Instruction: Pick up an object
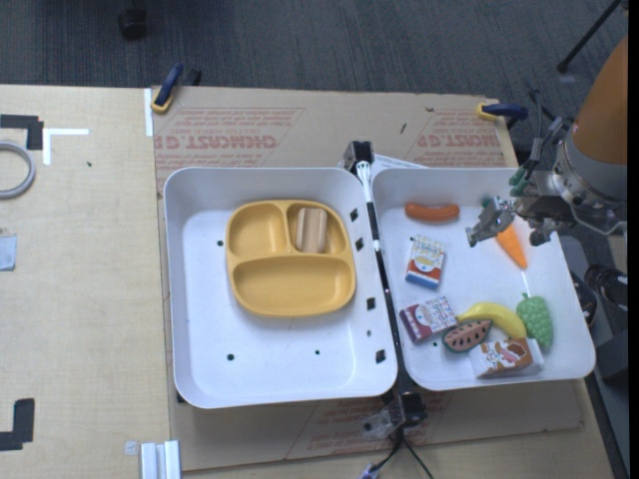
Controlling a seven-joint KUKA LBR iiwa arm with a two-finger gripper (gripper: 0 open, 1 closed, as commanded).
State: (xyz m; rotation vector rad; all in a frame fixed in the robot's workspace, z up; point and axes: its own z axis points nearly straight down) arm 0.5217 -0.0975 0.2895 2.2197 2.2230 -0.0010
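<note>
Camera view: gripper [511,226] hangs spread open over the right bin [569,367], fingers straddling the carrot [513,248], not gripping it; bare floor lies between sausage [431,211] and carrot

— What carries it all?
— A pale wooden bench [80,297] with a brown cardboard sheet [329,133] lying flat on it.
— And on the cardboard?
— Two shallow white bins, the left bin [200,367] and the right bin [439,372], touching side by side. Blue clamps [168,86] grip the cardboard's far corners.
</note>
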